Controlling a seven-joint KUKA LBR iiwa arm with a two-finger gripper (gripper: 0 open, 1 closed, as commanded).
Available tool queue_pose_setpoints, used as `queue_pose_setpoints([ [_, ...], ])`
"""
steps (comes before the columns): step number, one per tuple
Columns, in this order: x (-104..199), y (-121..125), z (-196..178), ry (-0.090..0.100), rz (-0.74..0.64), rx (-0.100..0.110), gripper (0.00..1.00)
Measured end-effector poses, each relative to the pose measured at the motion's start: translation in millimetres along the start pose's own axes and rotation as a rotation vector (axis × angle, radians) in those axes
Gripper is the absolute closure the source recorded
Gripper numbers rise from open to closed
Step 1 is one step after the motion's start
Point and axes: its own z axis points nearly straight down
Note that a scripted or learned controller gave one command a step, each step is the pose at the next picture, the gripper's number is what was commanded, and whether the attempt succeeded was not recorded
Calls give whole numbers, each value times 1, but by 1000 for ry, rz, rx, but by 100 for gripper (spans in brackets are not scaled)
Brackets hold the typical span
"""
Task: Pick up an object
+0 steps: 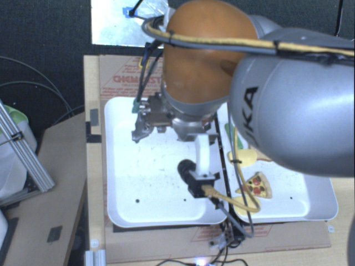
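A cardboard-lined bench [119, 79] carries two shallow white plastic bins side by side. The grey arm's metal gripper [137, 132] hangs over the far part of the left bin [144, 176]. Whether it is spread or pressed together cannot be told. A triangular toy pizza slice [258, 185] lies in the right bin [294, 195], just beside a flat yellow piece [248, 158].

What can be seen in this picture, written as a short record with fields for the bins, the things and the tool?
left bin: left shallow white bin, below the tool
right bin: right shallow white bin, holds both things
thing 1: yellow toy pizza slice with red dots
thing 2: flat yellow piece, partly hidden by the grey arm
tool: grey metal tool, over the left bin, no thing seen in it
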Motion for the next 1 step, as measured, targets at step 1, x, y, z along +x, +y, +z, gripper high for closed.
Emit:
queue_pose_setpoints([
  [1, -29, -5, 73, -13, 11, 21, 0],
])
